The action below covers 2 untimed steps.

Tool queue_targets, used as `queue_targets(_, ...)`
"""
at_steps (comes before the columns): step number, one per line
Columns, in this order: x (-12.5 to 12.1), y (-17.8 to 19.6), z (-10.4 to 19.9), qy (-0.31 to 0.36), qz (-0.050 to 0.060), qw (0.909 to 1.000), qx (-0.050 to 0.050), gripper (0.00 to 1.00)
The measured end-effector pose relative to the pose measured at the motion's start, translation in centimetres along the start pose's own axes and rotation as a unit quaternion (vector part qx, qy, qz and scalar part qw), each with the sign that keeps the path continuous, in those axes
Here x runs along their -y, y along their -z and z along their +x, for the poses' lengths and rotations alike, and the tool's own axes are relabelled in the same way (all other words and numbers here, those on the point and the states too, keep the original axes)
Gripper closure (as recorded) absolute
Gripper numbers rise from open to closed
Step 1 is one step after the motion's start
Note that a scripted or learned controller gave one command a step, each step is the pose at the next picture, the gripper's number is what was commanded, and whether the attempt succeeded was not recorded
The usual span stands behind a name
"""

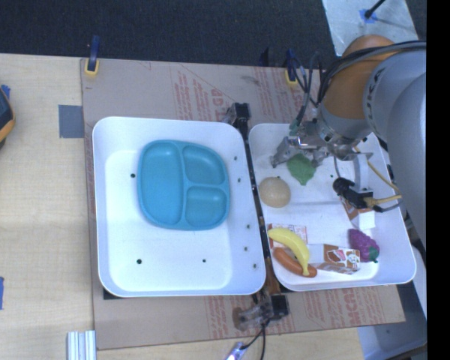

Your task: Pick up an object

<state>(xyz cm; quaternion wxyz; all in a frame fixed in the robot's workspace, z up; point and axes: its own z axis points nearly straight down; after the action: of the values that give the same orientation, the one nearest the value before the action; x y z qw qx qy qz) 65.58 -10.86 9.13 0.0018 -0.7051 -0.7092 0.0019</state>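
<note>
Gripper [304, 153] right above green object [303, 170], right bin [394, 272].

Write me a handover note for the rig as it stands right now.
Gripper: low in the far end of the right bin, at the green item. Whether it has a grip on it can't be told from this view.
Right bin also holds: a beige ball, banana, hot dog, small packet, purple grapes.
Left bin: blue divided plate.
Done: arm is down over a target.
Left: confirm a grasp and lift something out.
</note>
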Motion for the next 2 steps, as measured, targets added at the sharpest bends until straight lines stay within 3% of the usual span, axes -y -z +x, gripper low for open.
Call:
queue_targets(1,0.0,0.1,-2.7,-0.002,-0.002,1.0000,0.000,0.00)
queue_targets(2,-0.1,1.2,-2.8,-0.001,-0.002,1.0000,0.000,1.00)
